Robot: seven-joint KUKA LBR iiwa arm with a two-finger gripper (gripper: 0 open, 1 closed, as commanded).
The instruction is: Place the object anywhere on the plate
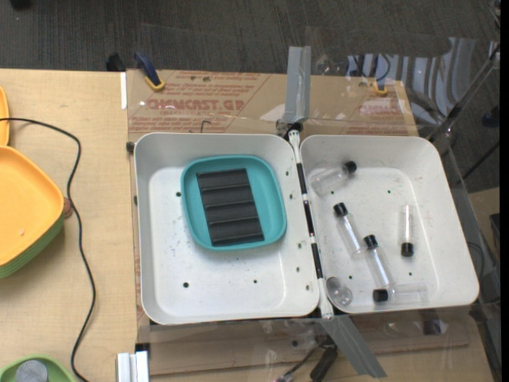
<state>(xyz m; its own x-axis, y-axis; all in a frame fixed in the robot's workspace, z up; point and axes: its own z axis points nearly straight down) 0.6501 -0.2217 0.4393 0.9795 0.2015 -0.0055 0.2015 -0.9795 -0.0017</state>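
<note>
Right bin, near edge: small clear round cap in the front-left corner. Just beside it lies a clear black-capped tube, slanted. Further back there are three more: tube two left of centre, tube three towards the right wall, and tube four at the back-left. All lie flat and well apart from the plate.

Left bin: teal plate sits towards the back, with a dark ribbed insert on it.

Left on the bench: black cable and orange dish. Cardboard sheet lies behind the bins.
</note>
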